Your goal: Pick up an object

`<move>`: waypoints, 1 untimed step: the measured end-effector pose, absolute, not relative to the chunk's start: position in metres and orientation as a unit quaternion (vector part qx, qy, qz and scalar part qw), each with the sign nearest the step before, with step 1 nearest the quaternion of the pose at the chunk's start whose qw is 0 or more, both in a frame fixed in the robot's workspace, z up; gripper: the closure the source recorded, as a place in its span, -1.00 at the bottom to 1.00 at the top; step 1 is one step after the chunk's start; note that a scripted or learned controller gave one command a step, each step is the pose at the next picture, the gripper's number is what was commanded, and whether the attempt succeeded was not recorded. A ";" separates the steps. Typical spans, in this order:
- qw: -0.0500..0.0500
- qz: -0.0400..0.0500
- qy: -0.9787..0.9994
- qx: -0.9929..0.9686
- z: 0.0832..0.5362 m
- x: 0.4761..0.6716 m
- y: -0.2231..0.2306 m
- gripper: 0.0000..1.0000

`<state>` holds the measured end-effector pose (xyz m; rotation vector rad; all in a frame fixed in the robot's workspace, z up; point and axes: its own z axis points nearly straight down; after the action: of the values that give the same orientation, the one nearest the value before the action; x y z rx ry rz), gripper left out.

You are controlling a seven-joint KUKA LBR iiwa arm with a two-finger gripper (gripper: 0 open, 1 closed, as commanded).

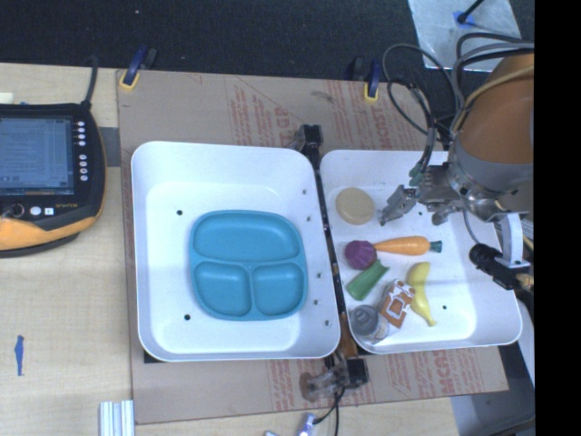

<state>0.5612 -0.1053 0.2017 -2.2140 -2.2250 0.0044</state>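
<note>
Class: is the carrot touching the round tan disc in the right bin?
Apart. The camera view shows white bin floor between the carrot and the tan disc.

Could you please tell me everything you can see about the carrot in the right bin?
The carrot is a smooth, plastic-looking toy: a tapered orange body with a small dark green stem cap at its right end. It lies flat and roughly horizontal on the floor of the right bin, pointed tip toward the purple vegetable, which it nearly meets. The yellow banana lies just below it. The end effector hovers just above and is not holding it.
</note>
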 end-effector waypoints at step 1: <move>0.001 0.002 -0.709 -0.705 0.091 0.529 -0.165 -1.00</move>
<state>0.5290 -0.1645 0.0911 -2.2144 -2.2249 0.0066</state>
